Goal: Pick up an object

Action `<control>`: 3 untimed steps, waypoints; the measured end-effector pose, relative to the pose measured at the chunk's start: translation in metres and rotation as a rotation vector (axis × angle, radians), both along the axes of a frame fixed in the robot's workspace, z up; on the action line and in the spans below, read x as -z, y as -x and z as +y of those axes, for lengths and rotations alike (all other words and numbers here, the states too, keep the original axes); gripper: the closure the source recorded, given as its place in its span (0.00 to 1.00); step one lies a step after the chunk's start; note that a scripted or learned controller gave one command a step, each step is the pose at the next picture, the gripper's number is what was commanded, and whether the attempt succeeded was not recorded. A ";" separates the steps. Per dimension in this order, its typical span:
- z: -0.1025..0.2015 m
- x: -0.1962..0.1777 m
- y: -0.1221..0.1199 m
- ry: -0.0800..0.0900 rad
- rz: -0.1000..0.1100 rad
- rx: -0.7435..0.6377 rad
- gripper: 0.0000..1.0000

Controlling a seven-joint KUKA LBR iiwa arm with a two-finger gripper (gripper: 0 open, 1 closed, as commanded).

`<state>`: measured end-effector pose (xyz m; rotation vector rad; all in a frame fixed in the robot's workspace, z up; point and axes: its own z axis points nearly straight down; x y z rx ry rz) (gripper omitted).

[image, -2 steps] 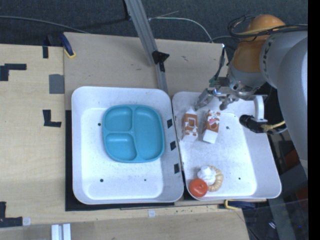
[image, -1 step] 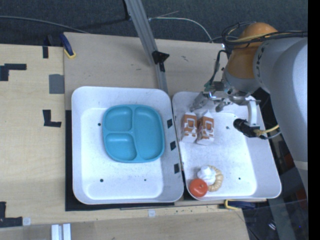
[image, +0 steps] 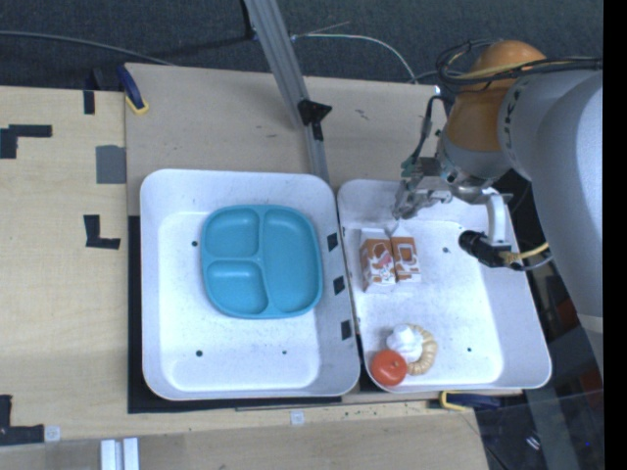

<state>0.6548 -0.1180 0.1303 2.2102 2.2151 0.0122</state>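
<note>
1. Gripper point(image: 407, 202) hangs over the upper left corner of the right bin point(image: 509, 341), right of centre frame; whether it is open or closed cannot be told from this slant.
2. Brown-and-white carton point(image: 389, 260) lies flat just below and slightly left of the gripper, its long axis running left to right.
3. Lower in that bin, a red-and-cream toy point(image: 404, 355) sits well apart.
4. Blue divided plate point(image: 262, 260) rests in the left bin point(image: 167, 292).
5. Carton looks the likelier target: a short descent toward frame bottom.
</note>
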 end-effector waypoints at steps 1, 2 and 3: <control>-0.007 -0.057 0.005 -0.002 0.010 0.001 1.00; -0.007 -0.111 0.004 -0.002 0.009 0.000 1.00; 0.037 -0.113 0.040 -0.005 0.016 -0.002 1.00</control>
